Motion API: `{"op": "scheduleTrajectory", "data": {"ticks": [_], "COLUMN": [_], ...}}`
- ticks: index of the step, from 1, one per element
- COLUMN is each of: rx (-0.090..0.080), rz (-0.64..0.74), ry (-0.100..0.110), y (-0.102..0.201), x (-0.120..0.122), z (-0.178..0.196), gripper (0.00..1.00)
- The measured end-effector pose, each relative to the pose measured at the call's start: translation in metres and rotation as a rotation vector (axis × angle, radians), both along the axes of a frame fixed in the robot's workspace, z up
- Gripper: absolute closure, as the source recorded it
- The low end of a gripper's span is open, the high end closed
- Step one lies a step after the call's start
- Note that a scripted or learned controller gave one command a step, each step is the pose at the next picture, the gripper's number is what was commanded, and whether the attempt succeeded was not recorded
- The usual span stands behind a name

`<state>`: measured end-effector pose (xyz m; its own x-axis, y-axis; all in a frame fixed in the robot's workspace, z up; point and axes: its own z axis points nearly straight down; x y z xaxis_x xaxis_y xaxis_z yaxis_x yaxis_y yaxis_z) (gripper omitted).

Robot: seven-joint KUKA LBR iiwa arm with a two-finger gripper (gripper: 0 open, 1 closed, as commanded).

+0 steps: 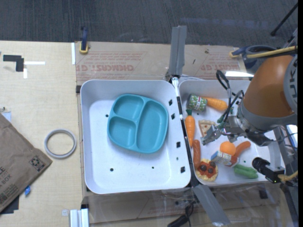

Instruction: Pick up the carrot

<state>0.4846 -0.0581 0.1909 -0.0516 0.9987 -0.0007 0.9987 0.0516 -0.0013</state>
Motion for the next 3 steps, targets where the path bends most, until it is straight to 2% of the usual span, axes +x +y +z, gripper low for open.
{"op": "scheduleTrajectory", "data": {"ticks": [1,2,3], "rx": [-0.001,-0.001,0.001], "rz": [-0.022,-0.022,0.148], "ry": [-0.001,-0.001,0.000], "y": [-0.078,-0.078,-0.062], "x": [-0.007,-0.007,0.009], "z": [0.003,0.003,-0.100], "gripper": [0.00,0.00,0.00]}}
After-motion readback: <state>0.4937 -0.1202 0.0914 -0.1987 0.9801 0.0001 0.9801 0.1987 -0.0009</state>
